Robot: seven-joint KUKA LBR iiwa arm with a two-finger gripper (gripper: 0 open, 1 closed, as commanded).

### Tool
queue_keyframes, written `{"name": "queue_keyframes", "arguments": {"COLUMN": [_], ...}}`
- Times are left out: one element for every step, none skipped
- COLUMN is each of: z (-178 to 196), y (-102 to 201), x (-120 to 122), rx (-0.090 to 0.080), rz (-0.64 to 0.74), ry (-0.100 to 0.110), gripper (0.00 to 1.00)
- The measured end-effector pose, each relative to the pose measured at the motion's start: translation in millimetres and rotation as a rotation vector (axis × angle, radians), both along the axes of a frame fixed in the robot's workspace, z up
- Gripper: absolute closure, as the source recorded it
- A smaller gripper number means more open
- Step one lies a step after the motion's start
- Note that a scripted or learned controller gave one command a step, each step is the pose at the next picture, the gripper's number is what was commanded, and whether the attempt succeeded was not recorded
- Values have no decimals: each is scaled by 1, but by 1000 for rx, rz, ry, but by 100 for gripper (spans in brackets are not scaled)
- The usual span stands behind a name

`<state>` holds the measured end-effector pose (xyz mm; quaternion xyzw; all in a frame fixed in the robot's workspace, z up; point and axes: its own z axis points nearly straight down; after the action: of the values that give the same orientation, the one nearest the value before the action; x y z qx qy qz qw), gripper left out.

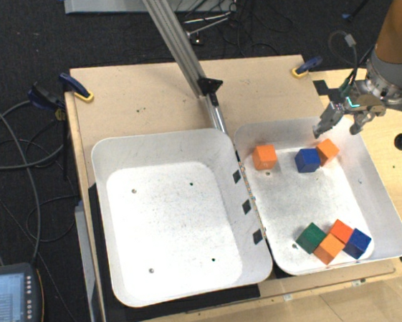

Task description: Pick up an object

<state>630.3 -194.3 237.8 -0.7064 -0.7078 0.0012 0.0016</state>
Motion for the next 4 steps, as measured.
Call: {"name": "queue_keyframes", "arguments": {"z": [3, -42, -106, -118], "y": [0, 6, 5, 4], "x": [0, 1, -4, 2], "rx": [-1, 0, 0, -6], "rz": [1, 2, -2, -1], "ry": [-3, 0, 2, -20], "gripper": [0, 0, 0, 0]}}
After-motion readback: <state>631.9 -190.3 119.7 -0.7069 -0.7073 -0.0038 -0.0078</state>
